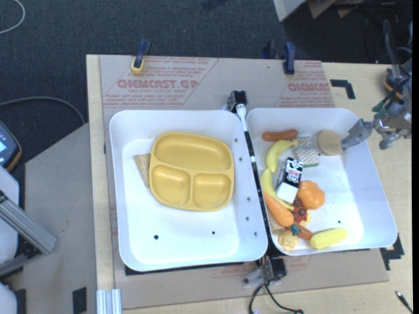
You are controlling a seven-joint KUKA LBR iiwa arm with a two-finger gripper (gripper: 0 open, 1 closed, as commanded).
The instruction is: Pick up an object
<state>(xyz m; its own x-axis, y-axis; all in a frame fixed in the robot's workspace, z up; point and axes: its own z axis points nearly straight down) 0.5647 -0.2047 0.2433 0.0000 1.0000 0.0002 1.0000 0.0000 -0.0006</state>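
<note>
Left bin: a yellow divided plate lying over a tan cracker.
Right bin: toy food piled along its left side: sausage, banana, small carton, orange, carrot, corn cob.
Round tan piece: near the bin's far edge.
Gripper: touching the tan piece's right side; how far open, cannot tell.

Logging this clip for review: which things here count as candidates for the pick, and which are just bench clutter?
Part of the job:
- tool, over the right bin
- tan round piece beside it
- banana
- sausage
- carrot
- orange piece
- corn cob
- black and white carton

Lying about:
- yellow divided tray in the left bin
- clamps
</note>
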